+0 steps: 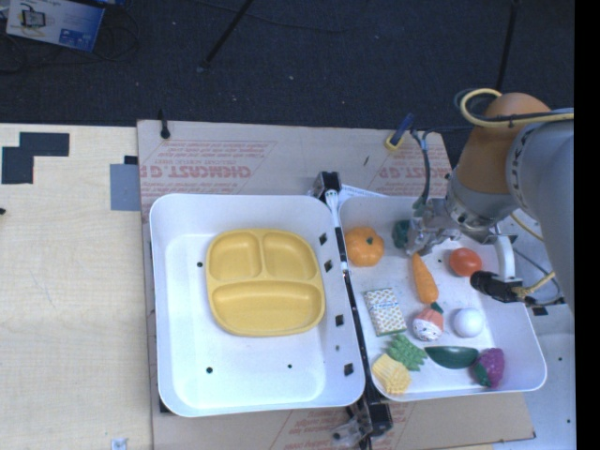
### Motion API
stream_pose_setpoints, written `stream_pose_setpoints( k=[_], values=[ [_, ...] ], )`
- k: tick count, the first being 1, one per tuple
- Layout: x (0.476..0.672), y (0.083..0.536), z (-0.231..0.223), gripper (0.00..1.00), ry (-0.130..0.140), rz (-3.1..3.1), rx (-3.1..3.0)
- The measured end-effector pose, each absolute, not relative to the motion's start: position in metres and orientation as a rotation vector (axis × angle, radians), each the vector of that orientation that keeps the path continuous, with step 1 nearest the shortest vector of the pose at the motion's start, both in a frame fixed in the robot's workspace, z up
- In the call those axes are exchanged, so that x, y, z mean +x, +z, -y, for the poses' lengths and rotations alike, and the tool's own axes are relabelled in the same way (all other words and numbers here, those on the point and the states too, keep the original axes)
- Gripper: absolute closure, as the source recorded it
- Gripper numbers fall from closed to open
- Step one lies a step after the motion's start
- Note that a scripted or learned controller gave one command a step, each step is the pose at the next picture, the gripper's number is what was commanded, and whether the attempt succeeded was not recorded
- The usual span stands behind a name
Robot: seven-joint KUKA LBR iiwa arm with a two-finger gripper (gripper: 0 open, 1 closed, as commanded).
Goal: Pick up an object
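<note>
My gripper [419, 236] is lowered into the back of the right bin [525, 345], under the arm's orange band. It hangs right beside a small dark green object [402, 233]. An orange pumpkin [364, 247] lies to its left, a carrot [425, 279] just in front of it and a red tomato [464, 262] to its right. Nearer the front lie a checkered packet [384, 310], a red-and-white radish [428, 322], a white egg [467, 322], a corn cob [392, 375], a green leafy piece [406, 352], a dark green cucumber [452, 355] and purple grapes [488, 367].
The left bin [178, 345] holds a yellow divided plate [265, 281]. A black divider clip [328, 187] sits where the two bins meet at the back. Cables trail from the arm over the right bin's far right rim.
</note>
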State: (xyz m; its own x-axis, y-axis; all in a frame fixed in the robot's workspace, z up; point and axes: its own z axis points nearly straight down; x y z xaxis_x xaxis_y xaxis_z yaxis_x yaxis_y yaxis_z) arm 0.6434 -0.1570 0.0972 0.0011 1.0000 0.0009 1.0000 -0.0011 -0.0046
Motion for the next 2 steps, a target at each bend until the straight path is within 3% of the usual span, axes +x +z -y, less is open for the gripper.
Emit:
stream_pose_setpoints(
  k=[1, 2],
  values=[
    [0.5785, 0.1815, 0.1400, 1.00, 0.003, 2.218, -2.221],
    [0.5781, 0.1811, 0.1402, 0.00, 0.003, 2.216, -2.221]
  ],
)
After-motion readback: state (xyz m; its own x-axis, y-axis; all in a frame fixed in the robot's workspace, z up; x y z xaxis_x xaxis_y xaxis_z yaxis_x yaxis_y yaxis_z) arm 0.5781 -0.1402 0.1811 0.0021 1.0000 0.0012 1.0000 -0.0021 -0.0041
